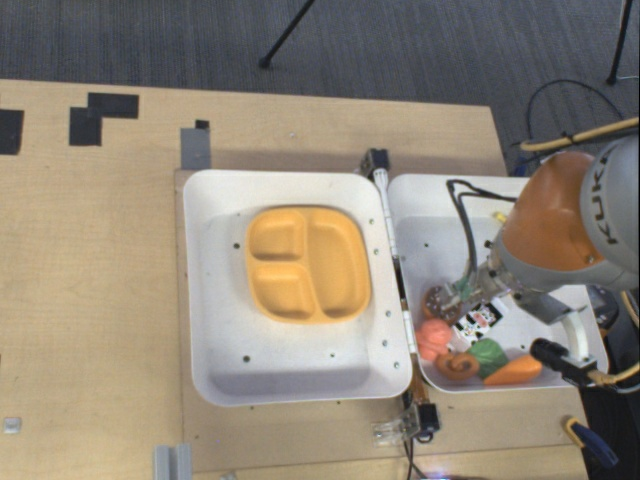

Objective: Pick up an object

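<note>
Hanging low in the right bin [440, 223], claw [462, 306] sits w/ toy pile just below: pink ball [433, 339], carrot [514, 371] lying left-right. Can't tell claw's state.

The arm [590, 208] enters from the right edge of the frame, grey with its orange band bulging at centre right. It bends down and leftward, and the wrist narrows toward the tool [462, 303], which sits low in the lower right of the frame.
</note>
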Controlling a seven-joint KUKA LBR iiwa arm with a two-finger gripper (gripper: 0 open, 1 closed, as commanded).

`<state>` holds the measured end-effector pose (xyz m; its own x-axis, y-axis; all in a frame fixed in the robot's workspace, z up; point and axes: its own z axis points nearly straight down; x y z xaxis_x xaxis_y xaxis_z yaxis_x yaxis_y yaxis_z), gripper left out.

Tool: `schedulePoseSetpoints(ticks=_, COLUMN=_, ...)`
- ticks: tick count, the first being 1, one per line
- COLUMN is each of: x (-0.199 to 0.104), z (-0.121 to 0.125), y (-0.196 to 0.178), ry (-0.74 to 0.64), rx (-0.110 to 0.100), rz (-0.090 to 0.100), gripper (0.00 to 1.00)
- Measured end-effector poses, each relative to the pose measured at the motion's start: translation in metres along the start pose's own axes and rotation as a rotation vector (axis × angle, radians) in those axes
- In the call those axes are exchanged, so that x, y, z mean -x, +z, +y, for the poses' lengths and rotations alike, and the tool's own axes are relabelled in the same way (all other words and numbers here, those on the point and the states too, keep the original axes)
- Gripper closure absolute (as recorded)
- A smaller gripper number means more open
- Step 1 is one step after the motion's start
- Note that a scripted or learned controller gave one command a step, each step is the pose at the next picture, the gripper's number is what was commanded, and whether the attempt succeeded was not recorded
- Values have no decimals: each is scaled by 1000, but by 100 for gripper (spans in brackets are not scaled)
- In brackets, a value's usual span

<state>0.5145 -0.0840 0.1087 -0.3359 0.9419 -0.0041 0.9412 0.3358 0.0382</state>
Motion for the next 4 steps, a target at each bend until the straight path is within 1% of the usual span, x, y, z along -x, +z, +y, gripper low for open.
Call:
schedulePoseSetpoints(ticks=1, x=1, z=-1, y=0, ry=2, rx=0, rz=-3, gripper=0)
schedulePoseSetpoints(ticks=2, x=6, z=-16, y=10, ry=-230, rx=3, rz=-13, gripper=0)
schedulePoseSetpoints(ticks=3, x=0, z=-14, y=-1, ry=-237, rx=-1, rz=2, gripper=100)
schedulePoseSetpoints(ticks=4, x=0, z=-14, y=0, ry=-236, rx=-2, rz=2, gripper=0)
